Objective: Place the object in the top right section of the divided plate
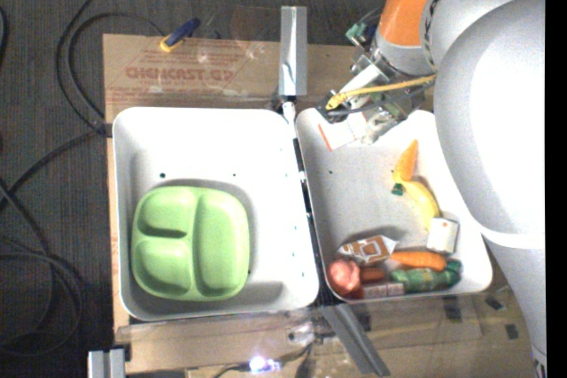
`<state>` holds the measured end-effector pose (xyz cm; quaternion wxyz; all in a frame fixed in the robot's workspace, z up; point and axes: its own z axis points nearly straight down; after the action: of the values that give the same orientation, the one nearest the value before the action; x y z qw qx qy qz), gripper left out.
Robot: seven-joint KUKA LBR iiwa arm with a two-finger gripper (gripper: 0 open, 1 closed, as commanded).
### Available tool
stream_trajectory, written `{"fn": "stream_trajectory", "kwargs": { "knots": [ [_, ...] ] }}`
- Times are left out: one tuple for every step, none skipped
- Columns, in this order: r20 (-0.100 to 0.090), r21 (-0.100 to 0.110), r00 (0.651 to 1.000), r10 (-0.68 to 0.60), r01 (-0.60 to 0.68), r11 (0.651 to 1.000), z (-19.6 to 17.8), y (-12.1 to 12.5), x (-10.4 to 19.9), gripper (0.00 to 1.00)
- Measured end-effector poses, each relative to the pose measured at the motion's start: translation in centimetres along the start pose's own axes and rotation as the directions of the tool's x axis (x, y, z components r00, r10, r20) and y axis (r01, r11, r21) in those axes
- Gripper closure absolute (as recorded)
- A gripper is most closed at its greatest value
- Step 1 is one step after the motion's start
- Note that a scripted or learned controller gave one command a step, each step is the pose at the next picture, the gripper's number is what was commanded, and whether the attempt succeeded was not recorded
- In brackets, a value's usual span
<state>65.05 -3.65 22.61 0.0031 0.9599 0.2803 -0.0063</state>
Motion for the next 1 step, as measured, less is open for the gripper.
{"fn": "stream_trajectory", "kwargs": {
  "knots": [
    [-0.011,0.002,0.918,-0.396,0.396,0.918,-4.27,-9.89,2.77,1.0]
  ]
}}
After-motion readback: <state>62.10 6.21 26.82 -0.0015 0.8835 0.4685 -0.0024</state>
